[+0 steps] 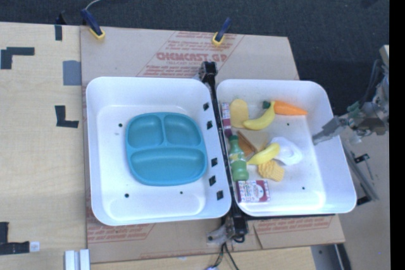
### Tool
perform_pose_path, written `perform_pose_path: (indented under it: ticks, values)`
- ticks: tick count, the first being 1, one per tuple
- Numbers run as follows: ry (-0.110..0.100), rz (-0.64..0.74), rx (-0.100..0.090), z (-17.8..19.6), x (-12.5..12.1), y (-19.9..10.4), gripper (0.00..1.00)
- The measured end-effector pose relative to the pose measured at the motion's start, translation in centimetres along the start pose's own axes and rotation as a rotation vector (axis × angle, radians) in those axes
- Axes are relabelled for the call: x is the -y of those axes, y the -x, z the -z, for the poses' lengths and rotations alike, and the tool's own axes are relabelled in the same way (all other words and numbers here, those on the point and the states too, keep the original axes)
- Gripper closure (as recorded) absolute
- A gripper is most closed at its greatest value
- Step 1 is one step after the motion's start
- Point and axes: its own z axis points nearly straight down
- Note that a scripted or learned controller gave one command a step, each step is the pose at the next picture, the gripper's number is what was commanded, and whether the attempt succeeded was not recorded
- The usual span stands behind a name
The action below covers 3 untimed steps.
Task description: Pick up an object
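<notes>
The right bin (316,196) holds a pile of toy food. An orange carrot (290,109) lies at the back beside a yellow banana (261,118) and a pale yellow piece (238,112). A green bottle (238,161) stands along the left wall. A second banana (266,153), a yellow corn piece (272,169) and a white object (288,150) sit mid-bin. A red and white carton (253,190) lies at the front. My gripper (335,128) hovers over the bin's right rim, apart from all of them, with nothing seen in it.
The left bin (104,199) holds a blue divided plate (166,148). Black clips (214,162) run along the divider between the bins. Two yellow-tipped clamps (93,25) pin the cardboard sheet at the back. The arm's body (373,114) sits off the right side.
</notes>
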Motion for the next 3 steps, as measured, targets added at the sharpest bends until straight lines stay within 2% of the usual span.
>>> perform_pose_path:
  ticks: [1,2,3]
  values:
    - [-0.003,0.001,-0.002,-10.7,-2.3,-7.7,0.0]
    - [0.005,-0.005,0.006,-17.8,-3.4,-8.5,0.0]
    - [0.007,0.002,0.003,-19.0,-15.3,-5.9,0.0]
